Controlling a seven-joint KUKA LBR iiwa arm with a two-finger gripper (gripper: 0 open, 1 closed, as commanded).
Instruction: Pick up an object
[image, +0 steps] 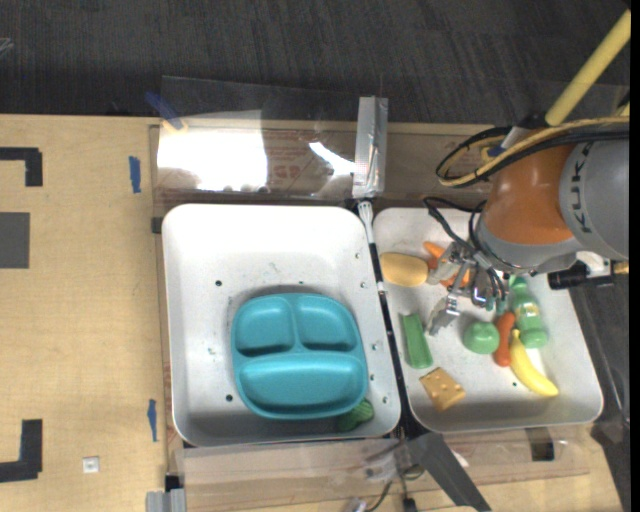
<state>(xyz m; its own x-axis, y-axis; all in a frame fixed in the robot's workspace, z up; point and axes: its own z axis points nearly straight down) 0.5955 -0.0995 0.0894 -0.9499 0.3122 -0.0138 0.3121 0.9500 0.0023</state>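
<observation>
1. Camera view: the grey arm with its orange band (525, 205) reaches in from the right, over the right bin (585, 400). Its end effector (462, 295) hangs low over that bin's middle, metal parts pointing down and to the left. Whether it is released or clenched cannot be told at this angle, and no object is seen between its tips.
2. Just to the upper left of the end effector lies a pale yellow rounded piece (404, 268), with a small orange piece (434, 252) beside it.
3. Below and left of the end effector a flat green strip (416, 338) lies lengthwise near the bin's left wall.
4. Just right and below it sits a green round fruit (481, 336), touching an orange-red piece (505, 335), with further green items (528, 318) close by.
5. Further below and right lies a yellow banana (532, 375).
6. Directly below it, well apart, rests a tan cracker-like square (441, 387).
7. Far to the left, the left bin (200, 250) holds a teal divided tray (298, 352), with a bit of green (356, 413) at the tray's lower right edge.
8. Both bins sit on the brown worktop (75, 300).
</observation>
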